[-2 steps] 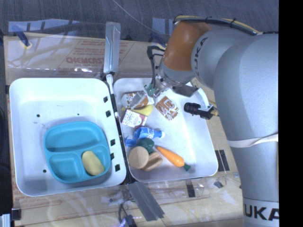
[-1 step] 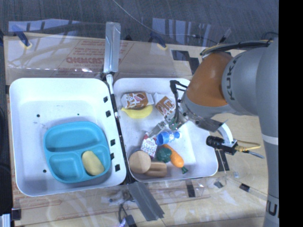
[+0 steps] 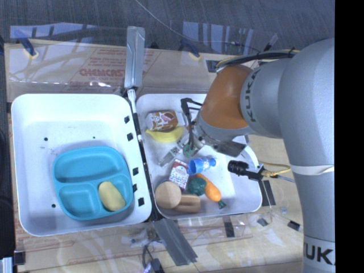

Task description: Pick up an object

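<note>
one smooth yellow oval potato (image 3: 112,195)

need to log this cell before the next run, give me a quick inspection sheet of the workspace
surface: two white bins side by side, left bin, right bin, on a bench.
job's things: in the right bin, a banana, a packet, a blue bottle, a carrot, a wooden block, a small carton.
clutter: in the left bin, a blue tray with a yellow lump in its lower right compartment.
grippers: gripper low in the right bin, beside the banana; nothing seen held.
cables: a thin wire across the floor; black cables over the arm.
surroundings: dark carpet, printed cardboard behind the bins.
</note>
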